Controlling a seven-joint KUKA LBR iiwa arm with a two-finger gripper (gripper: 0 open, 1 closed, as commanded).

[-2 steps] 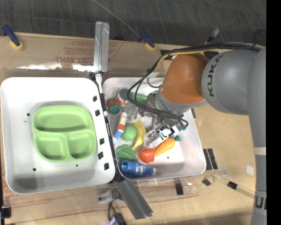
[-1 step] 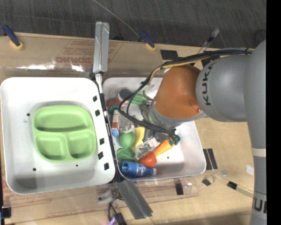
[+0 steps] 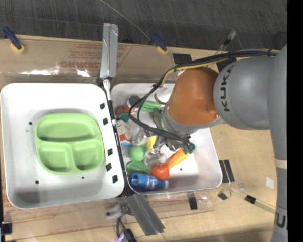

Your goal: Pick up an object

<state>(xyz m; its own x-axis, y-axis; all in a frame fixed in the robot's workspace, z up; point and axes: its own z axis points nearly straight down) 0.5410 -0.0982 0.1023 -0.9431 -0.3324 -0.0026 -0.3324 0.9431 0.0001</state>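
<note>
The right bin (image 3: 208, 166) holds a heap of small objects. A blue bottle (image 3: 148, 182) lies at its near edge, with an orange carrot-shaped toy (image 3: 170, 164) just above it and a green ball (image 3: 137, 153) to the left. A yellow piece (image 3: 151, 141) and some clear plastic lie in the middle. My gripper (image 3: 164, 144) reaches down into this heap from under the orange wrist band (image 3: 193, 97). The arm's bulk hides the far half of the bin and most of the gripper.
The left bin (image 3: 17, 135) carries a green three-compartment tray (image 3: 69, 142). A metal divider bar (image 3: 109, 49) stands between the bins at the far side. Black cables (image 3: 156, 92) loop over the right bin. Cardboard covers the bench.
</note>
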